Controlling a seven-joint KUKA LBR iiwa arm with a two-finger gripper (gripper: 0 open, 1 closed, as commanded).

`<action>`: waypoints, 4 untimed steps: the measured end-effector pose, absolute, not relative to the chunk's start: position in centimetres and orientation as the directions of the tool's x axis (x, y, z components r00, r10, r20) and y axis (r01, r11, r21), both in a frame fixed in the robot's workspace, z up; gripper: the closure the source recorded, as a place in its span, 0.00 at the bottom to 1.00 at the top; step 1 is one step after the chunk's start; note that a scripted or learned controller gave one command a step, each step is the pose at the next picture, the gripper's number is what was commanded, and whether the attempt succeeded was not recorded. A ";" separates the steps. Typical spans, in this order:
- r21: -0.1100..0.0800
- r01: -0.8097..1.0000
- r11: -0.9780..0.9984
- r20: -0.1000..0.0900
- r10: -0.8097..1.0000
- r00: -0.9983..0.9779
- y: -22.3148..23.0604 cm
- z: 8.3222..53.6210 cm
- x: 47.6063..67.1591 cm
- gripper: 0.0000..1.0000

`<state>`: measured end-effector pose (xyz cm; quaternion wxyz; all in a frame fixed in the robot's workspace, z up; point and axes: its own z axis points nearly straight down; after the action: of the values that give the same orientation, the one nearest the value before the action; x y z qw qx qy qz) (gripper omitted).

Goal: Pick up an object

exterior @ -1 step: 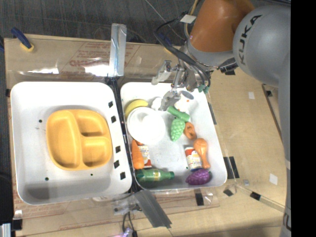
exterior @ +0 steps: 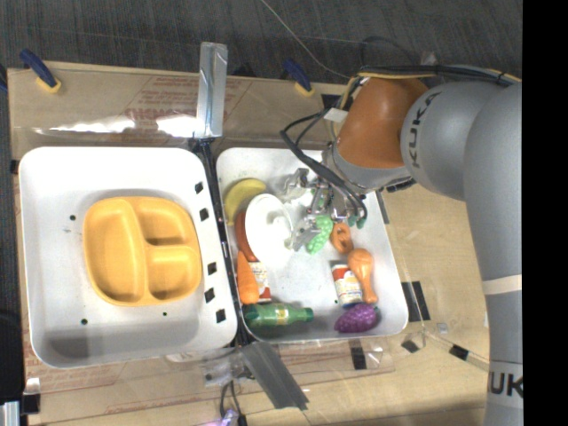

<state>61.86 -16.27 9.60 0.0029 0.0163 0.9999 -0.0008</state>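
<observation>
My gripper hangs low in the right bin, near its middle, under the orange band of the arm. Directly beneath it lie a white plate and a small green toy. An orange round piece sits just right of the gripper. Whether anything is held is hidden by the wrist. A yellow curved toy lies at the bin's back left.
Along the right bin's front lie a green bottle, purple grapes, a small red-labelled can, an orange gourd-shaped toy and a carrot. The left bin holds a yellow divided tray.
</observation>
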 end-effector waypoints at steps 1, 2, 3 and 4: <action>-0.003 0.026 1.000 -0.018 0.026 -0.999 -16.1 11.2 62.3 1.00; -0.001 0.143 0.990 -0.012 0.143 -0.990 -14.8 21.5 62.1 1.00; 0.000 0.282 0.959 -0.006 0.282 -0.959 -14.3 25.2 61.7 1.00; -0.001 0.276 0.961 -0.009 0.276 -0.961 -14.2 26.3 61.8 1.00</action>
<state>61.80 -14.23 26.27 0.0045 0.1394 0.9902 -0.0010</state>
